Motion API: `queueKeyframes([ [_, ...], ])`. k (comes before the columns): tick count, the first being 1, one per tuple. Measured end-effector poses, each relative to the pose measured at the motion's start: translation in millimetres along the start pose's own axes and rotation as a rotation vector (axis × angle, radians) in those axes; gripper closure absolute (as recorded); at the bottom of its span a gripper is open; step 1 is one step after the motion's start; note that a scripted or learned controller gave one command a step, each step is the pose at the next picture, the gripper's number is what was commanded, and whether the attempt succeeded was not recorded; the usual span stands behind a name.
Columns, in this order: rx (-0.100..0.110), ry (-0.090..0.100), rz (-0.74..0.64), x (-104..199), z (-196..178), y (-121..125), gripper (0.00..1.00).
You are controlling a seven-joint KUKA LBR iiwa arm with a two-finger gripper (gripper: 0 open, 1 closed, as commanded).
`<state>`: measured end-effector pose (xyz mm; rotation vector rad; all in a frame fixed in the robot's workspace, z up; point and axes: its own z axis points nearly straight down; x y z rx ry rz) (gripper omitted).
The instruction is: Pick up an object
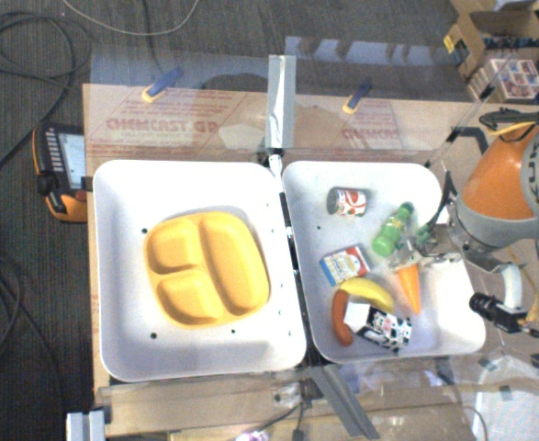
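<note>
The arm is reaching in from the right, its orange band sitting over the right bin's far edge. The hand is hanging low at that bin's right side, just beside the green bottle and the top of the orange carrot. It is too dark and small here to read, so whether it is released or clenched I cannot tell, and nothing is showing as lifted.

Every candidate is lying in the right bin: a red and white can near the top, the green bottle below and to its right, a small carton in the middle, a yellow banana under it, a red sausage-like piece touching a black and white packet near the bottom edge.

The left bin is carrying a yellow compartment tray, which is lying apart from the arm.

By my reading the task is sitting in its early part: the approach looks made, probably toward the bottle or carrot, while the closing, the lift and the clear carry off the surface are all remaining.
</note>
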<state>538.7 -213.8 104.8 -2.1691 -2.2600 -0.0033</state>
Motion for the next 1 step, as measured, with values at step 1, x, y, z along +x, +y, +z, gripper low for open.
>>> queueKeyframes([
  [1,0.000,-0.007,-0.012,61.8,-85.5,13.1,1.00],
])
